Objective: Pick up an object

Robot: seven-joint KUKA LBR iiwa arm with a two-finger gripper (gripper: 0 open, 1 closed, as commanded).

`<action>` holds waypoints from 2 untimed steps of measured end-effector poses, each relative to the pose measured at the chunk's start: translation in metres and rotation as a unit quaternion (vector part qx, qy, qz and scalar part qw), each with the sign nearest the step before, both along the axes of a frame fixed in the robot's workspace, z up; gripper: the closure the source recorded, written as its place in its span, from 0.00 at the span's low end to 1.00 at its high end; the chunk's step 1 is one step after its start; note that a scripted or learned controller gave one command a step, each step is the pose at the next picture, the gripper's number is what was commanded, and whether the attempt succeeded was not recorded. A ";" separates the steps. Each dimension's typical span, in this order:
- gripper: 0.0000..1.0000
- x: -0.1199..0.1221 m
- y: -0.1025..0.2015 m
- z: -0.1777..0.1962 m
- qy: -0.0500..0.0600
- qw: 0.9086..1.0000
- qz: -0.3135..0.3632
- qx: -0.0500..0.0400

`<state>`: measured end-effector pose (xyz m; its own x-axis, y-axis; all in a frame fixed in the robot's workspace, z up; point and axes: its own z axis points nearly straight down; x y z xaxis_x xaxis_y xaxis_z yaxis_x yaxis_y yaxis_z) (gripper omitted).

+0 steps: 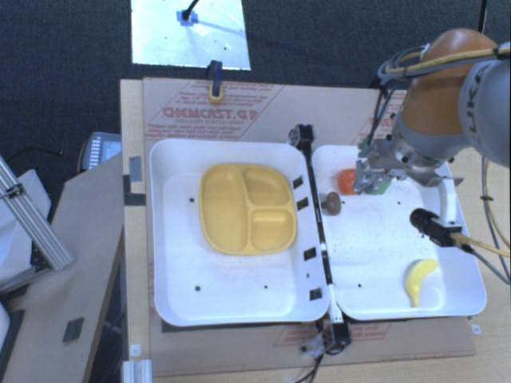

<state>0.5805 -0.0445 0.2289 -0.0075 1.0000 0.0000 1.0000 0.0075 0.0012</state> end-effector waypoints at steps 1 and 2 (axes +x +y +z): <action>1.00 -0.010 0.042 -0.007 0.001 1.000 0.000 0.000; 1.00 -0.024 0.093 0.004 0.000 1.000 0.001 0.001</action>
